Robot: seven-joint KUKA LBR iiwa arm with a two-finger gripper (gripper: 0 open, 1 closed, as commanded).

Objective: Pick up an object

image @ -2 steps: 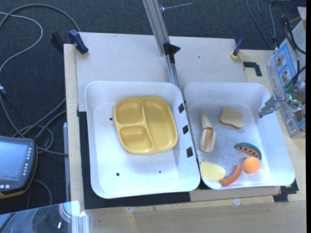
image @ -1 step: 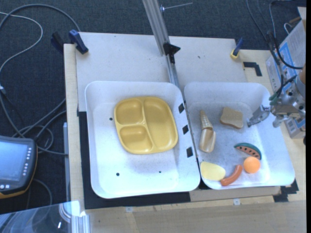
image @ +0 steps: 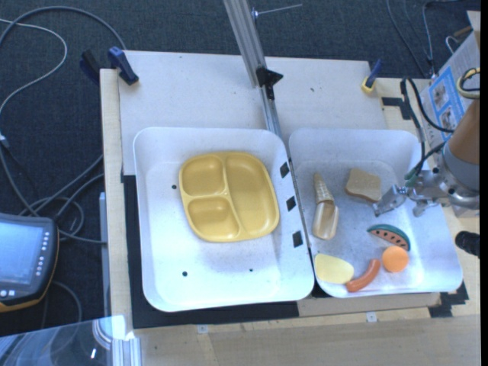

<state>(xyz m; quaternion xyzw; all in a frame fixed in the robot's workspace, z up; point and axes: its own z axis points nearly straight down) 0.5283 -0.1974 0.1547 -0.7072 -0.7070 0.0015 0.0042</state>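
My gripper [image: 406, 203] hangs over the right side of the right bin [image: 347, 145], open, with only bin floor showing between its fingers. A tan bread slice [image: 364, 184] lies just to its left. A watermelon slice [image: 389, 235] lies just below it, an orange ball [image: 395, 258] further down. A red sausage [image: 364, 275] and a pale yellow piece [image: 334, 268] sit at the bin's front edge. A brownish cone-like piece [image: 324, 208] lies near the bin's left wall.
The left bin [image: 152, 227] holds a yellow divided plate [image: 227, 195]. A metal rail [image: 263, 90] runs down between the bins. Cables and a labelled box [image: 450, 97] crowd the right edge beside the arm.
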